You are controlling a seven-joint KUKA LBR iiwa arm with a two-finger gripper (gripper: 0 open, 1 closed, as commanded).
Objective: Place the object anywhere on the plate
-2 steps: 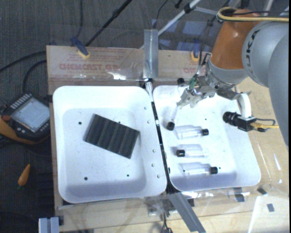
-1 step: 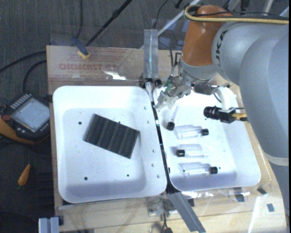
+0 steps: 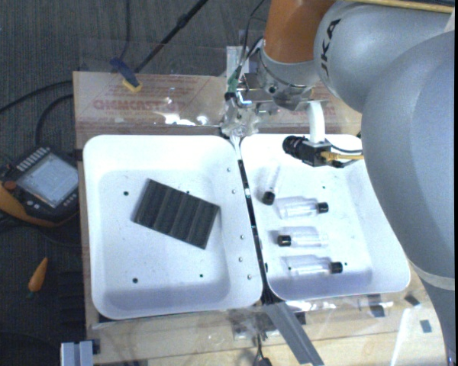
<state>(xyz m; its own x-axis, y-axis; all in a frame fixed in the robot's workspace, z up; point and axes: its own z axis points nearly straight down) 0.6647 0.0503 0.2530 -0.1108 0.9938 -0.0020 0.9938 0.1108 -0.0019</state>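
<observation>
we saw the gripper [image 3: 235,122] hanging at the far edge of the bench, over the seam between the two bins; whether it was open, we could not tell. the dark ridged plate [image 3: 175,213] lay in the left bin [image 3: 114,296]. four clear vials [image 3: 302,238] with black caps lay in the right bin [image 3: 366,277].

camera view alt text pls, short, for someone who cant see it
A grey and orange robot arm hangs over the far edge of two white bins. The left bin holds a dark ridged plate; the right bin holds four clear vials with black caps.
</observation>
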